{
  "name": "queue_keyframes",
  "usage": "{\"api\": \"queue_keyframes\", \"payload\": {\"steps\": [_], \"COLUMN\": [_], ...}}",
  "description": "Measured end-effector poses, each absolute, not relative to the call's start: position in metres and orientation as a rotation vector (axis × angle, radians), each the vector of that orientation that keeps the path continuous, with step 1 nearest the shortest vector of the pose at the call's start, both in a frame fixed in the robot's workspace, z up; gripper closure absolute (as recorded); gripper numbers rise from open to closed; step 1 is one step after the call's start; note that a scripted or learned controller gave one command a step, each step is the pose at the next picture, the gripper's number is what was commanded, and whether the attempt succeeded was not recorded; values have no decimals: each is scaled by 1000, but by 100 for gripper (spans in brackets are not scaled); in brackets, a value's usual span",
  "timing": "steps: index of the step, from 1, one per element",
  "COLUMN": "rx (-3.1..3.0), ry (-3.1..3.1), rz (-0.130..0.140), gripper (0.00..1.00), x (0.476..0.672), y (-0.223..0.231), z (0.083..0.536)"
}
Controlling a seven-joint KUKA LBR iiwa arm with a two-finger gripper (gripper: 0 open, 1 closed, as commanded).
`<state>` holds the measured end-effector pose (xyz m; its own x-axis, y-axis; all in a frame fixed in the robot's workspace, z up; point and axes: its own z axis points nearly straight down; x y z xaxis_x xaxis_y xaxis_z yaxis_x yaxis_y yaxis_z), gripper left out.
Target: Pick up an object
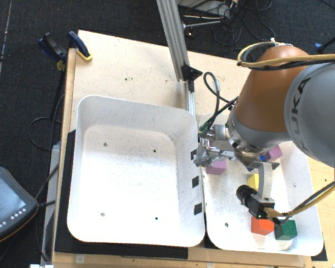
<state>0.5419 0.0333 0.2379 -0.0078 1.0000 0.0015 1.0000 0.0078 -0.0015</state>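
Several blocks crowd the right bin, so I hover my gripper, grip state unclear, over the pink block.

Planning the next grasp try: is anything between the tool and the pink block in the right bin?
Nothing visible. The tool sits right at the pink block; the yellow block, orange block and green block lie off toward the bin's near corner.
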Motion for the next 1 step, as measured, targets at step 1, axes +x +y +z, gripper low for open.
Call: {"api": "queue_keyframes", "payload": {"steps": [1], "rx": [-2211], "ry": [-2228], "rz": [1], "gripper": [100], "x": [537], "y": [77], "z": [232]}}
